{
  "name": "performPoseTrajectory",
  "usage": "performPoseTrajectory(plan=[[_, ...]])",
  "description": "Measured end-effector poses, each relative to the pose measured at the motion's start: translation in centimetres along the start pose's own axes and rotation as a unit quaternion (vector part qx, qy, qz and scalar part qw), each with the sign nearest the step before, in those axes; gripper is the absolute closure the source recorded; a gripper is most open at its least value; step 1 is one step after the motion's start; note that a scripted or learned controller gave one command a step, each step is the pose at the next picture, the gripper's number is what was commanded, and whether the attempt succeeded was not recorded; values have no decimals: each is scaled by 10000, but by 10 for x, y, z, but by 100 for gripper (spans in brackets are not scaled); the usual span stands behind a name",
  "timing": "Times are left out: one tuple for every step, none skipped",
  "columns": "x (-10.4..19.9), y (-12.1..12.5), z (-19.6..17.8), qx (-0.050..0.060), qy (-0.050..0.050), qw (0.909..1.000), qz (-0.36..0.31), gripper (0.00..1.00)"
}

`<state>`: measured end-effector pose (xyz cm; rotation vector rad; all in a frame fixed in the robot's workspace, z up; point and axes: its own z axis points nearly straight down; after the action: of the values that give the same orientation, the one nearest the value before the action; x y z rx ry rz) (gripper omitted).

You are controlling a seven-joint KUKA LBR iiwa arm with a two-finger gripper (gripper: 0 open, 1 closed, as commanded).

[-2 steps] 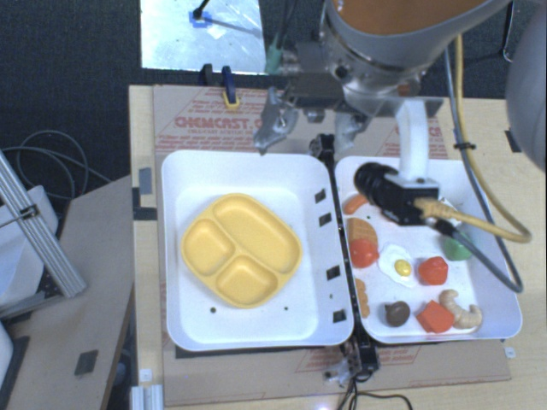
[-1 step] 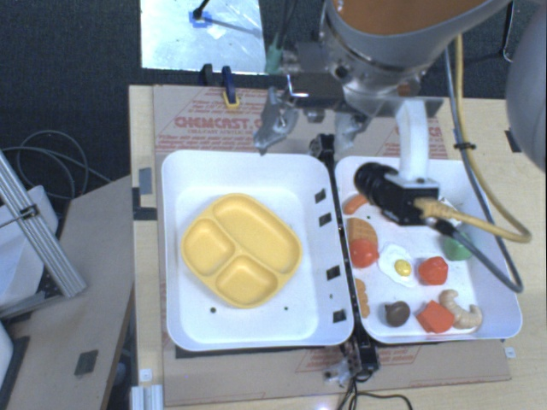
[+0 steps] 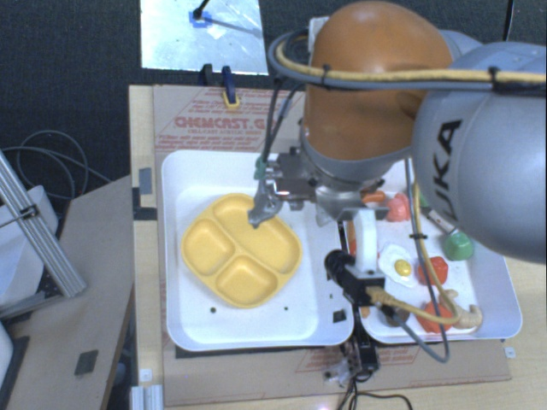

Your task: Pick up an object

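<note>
My gripper (image 3: 259, 212) hangs low over the left bin (image 3: 184, 316), with its tip at the upper edge of a yellow divided plate (image 3: 244, 259) that lies flat there. Nothing can be made out held in it. The right bin (image 3: 506, 313) holds toy food: a fried egg (image 3: 397, 264), a red piece (image 3: 434, 269), a green piece (image 3: 459, 246) and a salmon-pink piece (image 3: 398, 206). The arm's big orange and grey body hides the back half of the right bin.
A cardboard sheet (image 3: 214, 122) lies under both bins, with a blue and yellow clamp (image 3: 229, 88) at its far edge. A shiny plate (image 3: 201, 24) lies behind on the dark floor. A metal frame leg (image 3: 38, 237) stands at the left.
</note>
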<state>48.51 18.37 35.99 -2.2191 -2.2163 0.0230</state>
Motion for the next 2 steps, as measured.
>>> performPoseTrajectory(plan=[[-23, 90, 88, -47, 11, 10000, 12, 0], [57, 27, 77, -56, 52, 9999, -71, 0]])
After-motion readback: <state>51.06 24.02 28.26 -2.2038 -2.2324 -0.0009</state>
